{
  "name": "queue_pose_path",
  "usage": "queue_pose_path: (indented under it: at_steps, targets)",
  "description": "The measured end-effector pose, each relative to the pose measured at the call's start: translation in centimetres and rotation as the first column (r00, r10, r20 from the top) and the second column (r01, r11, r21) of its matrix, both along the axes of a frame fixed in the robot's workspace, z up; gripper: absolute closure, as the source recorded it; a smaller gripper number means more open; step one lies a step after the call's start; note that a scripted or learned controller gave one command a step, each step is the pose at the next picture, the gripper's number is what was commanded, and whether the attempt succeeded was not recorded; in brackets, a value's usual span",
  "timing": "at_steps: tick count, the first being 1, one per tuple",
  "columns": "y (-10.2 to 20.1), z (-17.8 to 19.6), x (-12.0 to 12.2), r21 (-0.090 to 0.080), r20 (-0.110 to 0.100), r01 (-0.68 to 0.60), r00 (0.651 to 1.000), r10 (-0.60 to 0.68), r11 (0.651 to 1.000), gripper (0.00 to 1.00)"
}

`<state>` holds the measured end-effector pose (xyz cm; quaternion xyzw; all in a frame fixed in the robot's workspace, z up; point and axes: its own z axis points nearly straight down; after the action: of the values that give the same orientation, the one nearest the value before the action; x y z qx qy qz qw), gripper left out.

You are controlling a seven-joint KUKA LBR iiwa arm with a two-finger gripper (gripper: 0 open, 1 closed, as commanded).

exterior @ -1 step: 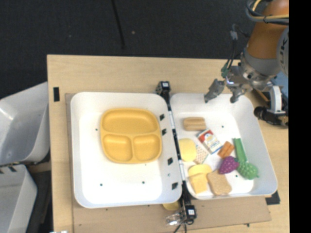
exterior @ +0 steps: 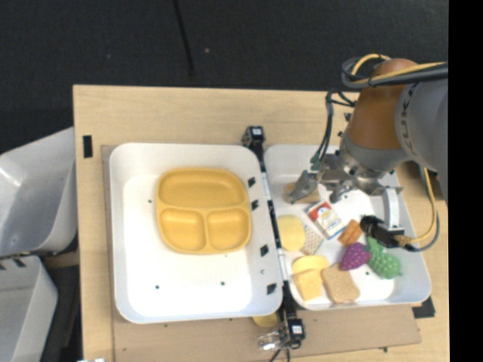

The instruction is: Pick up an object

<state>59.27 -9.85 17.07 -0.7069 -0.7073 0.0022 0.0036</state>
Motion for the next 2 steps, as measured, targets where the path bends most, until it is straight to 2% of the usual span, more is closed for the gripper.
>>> queue_pose_path:
  at_steps: [1, 2]
  targets:
    - [4.3, 3.1, -7.4, -0.001, 0.005, -0.002, 1.000, 0.002, 1.000, 0.00]
    - [0.0, -4.8, -9.6, -0.002, 0.003, 0.004, 1.000, -0.004, 1.000, 0.00]
